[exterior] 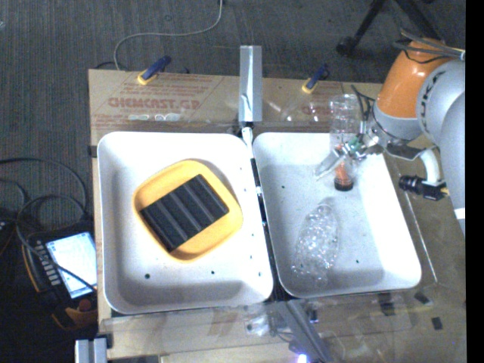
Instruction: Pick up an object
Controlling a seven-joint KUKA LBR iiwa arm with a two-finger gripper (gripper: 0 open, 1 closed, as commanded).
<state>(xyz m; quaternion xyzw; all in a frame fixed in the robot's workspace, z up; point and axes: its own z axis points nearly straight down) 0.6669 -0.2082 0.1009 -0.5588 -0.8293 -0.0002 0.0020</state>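
My gripper (343, 166) hangs over the far part of the right bin (393, 225), near its back wall. Directly under its tip is a small orange-and-dark thing (342, 179); whether it is held or lying on the bin floor is unclear. A crumpled clear plastic bottle (318, 239) lies in the middle of the right bin, nearer the front than the gripper. In the left bin (121, 165) rests a yellow pad with a black ridged top (187, 209), tilted diagonally.
The grey arm with its orange band (408, 82) comes in from the upper right. A metal divider post (249, 89) stands between the bins at the back. Two blue-and-yellow clamps (153, 69) hold the cardboard behind.
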